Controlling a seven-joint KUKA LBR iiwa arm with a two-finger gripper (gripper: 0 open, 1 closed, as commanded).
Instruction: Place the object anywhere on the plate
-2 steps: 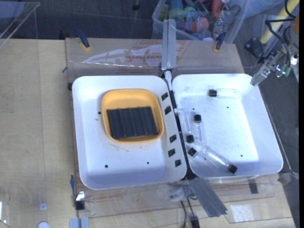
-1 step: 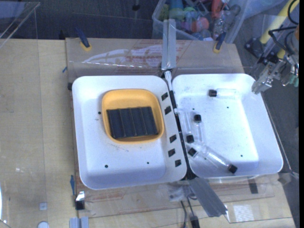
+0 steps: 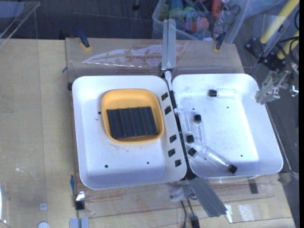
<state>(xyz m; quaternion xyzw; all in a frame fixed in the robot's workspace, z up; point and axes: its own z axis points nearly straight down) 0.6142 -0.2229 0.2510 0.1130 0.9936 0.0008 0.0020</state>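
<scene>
A yellow plate [image 3: 108,102] with rounded corners sits in the left bin [image 3: 90,151]. A black ridged rectangular block [image 3: 132,122] lies flat on the plate, near its front. In the right bin [image 3: 247,137] lie three clear plastic tubes with black caps: one at the back [image 3: 222,93], one near the divider [image 3: 196,126], one at the front [image 3: 216,159]. My gripper [image 3: 267,93] hangs beyond the right bin's right rim, away from the tubes and far from the plate. Nothing shows in it.
A row of small black clips [image 3: 172,137] runs along the divider between the bins. A clear box of colourful items [image 3: 199,8] stands behind the bins. Cables and yellow tubing [image 3: 280,18] crowd the far right.
</scene>
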